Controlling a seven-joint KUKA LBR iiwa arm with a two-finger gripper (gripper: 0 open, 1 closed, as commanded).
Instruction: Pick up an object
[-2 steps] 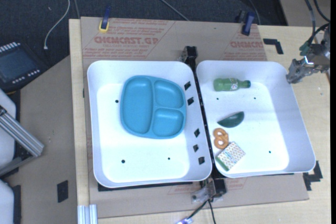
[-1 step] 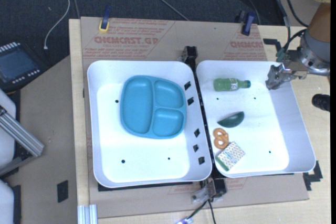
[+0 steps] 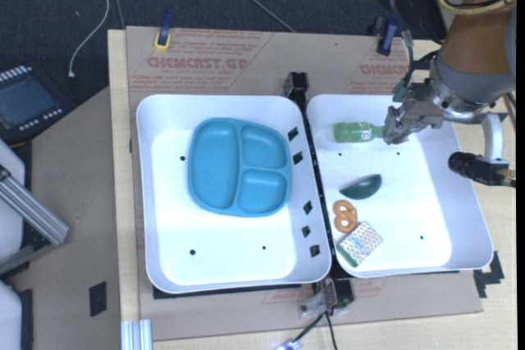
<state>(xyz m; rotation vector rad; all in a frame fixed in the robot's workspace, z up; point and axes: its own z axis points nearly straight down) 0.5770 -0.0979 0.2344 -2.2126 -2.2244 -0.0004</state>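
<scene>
Your hand (image 3: 395, 133) hovers just right of the green bottle (image 3: 354, 131), upper right bin; grip state unclear. It looks light, stiff, slippery: grasp across its middle.

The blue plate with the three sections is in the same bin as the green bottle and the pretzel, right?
Not quite. The camera view shows the blue plate alone in the left bin. The green bottle and the pretzel lie in the right bin, where the claw hangs beside the bottle.
</scene>
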